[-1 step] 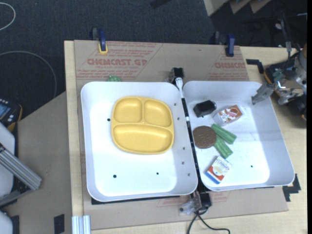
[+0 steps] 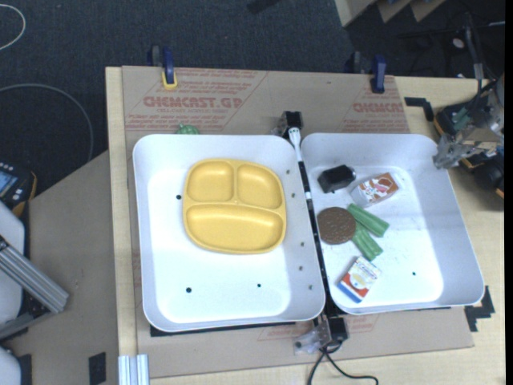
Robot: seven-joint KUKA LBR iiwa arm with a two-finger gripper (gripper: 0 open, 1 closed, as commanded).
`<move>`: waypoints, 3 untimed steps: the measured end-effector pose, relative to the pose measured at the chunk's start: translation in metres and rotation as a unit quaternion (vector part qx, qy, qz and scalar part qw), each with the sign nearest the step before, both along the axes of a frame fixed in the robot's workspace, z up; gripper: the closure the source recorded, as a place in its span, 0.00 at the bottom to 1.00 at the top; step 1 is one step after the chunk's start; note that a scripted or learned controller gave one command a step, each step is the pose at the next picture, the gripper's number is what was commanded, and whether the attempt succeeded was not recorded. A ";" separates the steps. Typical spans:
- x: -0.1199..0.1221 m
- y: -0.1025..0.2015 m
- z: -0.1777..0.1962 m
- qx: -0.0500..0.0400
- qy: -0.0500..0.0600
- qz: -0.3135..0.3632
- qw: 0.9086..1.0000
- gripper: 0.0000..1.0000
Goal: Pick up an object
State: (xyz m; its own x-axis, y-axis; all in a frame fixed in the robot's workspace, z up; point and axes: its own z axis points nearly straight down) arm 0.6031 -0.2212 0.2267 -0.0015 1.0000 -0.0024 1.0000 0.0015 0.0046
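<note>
Over at the right edge of the worktop [image 2: 80, 215], the gripper [image 2: 469, 135] sits outside the right bin [image 2: 449, 239]; whether it is clenched or released cannot be told. Within that bin lie a black block [image 2: 336, 177], a brown disc [image 2: 337, 224], two green pieces [image 2: 368, 229] and two small packets [image 2: 377, 188]. A yellow divided tray [image 2: 235, 205] lies in the left bin [image 2: 160, 239]
</note>
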 end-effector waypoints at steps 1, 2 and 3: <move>0.008 0.054 0.121 0.000 -0.005 0.003 1.000 1.00; -0.027 -0.006 0.320 -0.004 -0.008 -0.003 1.000 1.00; -0.115 -0.004 0.311 0.001 0.002 -0.003 1.000 1.00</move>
State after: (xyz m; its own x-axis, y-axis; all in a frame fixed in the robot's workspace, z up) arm 0.4885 -0.2250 0.5373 0.0045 1.0000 -0.0002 1.0000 -0.0045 0.0010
